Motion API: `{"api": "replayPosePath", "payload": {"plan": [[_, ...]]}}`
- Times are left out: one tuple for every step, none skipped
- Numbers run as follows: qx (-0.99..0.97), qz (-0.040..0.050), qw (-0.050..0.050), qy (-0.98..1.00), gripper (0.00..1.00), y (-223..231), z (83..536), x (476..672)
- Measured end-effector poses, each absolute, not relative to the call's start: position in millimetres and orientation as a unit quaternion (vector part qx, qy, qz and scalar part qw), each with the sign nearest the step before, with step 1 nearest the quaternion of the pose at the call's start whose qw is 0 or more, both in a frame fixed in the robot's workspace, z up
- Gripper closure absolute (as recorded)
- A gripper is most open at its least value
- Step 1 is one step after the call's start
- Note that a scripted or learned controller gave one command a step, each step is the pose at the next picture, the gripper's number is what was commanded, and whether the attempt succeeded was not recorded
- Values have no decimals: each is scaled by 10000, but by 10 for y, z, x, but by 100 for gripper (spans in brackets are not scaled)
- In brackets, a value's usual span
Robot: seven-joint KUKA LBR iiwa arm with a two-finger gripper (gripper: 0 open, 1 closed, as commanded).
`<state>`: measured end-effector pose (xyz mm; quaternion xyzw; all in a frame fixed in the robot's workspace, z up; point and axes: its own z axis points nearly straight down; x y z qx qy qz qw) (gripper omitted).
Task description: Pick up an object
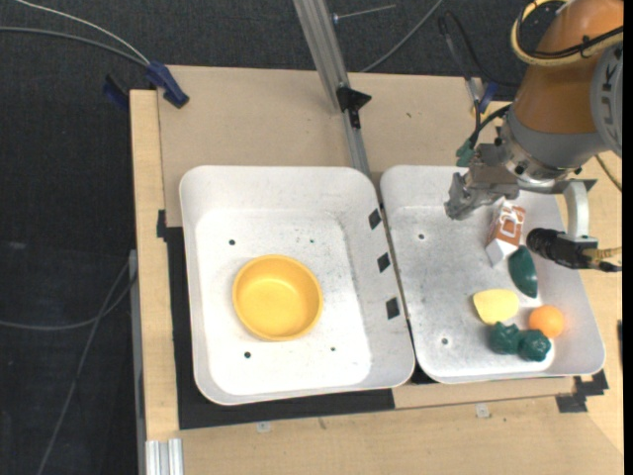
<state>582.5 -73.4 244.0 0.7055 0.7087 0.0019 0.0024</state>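
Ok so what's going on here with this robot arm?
The arm's gripper hangs over the right bin, near a small orange-and-white carton. Nothing shows between its fingers. A yellow piece, an orange ball and green toys lie nearby. The left bin holds a yellow bowl.

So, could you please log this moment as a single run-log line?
arm: over right white bin | gripper: above bin's far end, nothing seen held | nearest: small orange-and-white carton | left bin: round yellow plastic bowl

1 fixed camera looks down at a slant on the bench (257,117) and both bins (287,191).
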Motion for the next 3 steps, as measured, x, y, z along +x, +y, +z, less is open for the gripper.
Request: {"api": "replayPosePath", "payload": {"plan": [[7057, 1, -9, 7085, 100, -219, 2323, 5920], [7050, 26, 6, 7092, 100, 299, 2444, 6089], [7050, 18, 2, 7092, 100, 862, 2302, 6161]]}}
